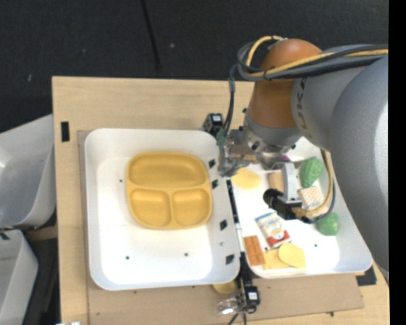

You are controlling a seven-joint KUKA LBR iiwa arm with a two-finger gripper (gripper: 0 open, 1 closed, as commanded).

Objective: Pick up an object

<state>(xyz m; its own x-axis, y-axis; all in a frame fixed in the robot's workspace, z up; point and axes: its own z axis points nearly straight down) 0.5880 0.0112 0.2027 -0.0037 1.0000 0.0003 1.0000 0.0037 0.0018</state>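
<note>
The grey arm with an orange band [284, 59] reaches in from the right and bends down over the far left corner of the right shallow white bin [348, 252], its tool [231, 161] low at the bin's left wall, close to the seam between the two bins; whether the tool is open or closed cannot be told from this angle. A pale yellow rounded piece [245, 179] lies just near and right of the tool, close to it, contact not discernible. Further right sit a green lumpy object [311, 170] and a second green rounded object [328, 224] against the right side. Toward the near edge lie a white packet with blue and red print [272, 227], an orange-brown bar [254, 249] along the left wall, and a yellow flat piece [291, 255]. The left shallow white bin [93, 202] holds a yellow three-compartment tray [169, 188], with bare floor around it. The wooden bench [122, 100] shows beyond the far rims.
</note>
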